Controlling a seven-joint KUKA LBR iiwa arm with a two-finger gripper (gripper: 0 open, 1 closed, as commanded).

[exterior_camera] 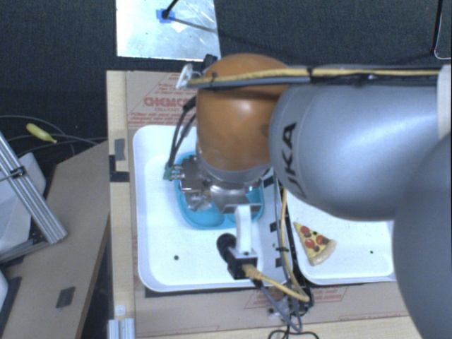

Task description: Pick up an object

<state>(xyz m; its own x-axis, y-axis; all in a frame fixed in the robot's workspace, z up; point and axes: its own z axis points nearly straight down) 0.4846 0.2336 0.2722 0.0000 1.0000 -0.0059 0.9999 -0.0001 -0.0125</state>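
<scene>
The arm [353, 147] enters from the right and covers most of the right bin [367, 267]; its orange band [236, 111] sits above the wrist, over the left bin [152, 210]. The pincer [205, 196] hangs below the wrist, directly over a blue object [205, 217] that lies in the left bin near its right wall. The wrist hides the pincer tips, so whether it is open, closed or gripping cannot be told. The blue object shows as a rounded outline, largely covered, and its long axis cannot be determined. A pizza slice [314, 242] lies in the right bin near the left wall. Its long axis runs diagonally: the tip points to the upper left and the crust faces the lower right. It is apart from the pincer. A white bracket [245, 233] with a black fitting [229, 249] hangs from the wrist over the divide between the bins. Cables [282, 288] trail down to the front edge of the tabletop [191, 309].
</scene>
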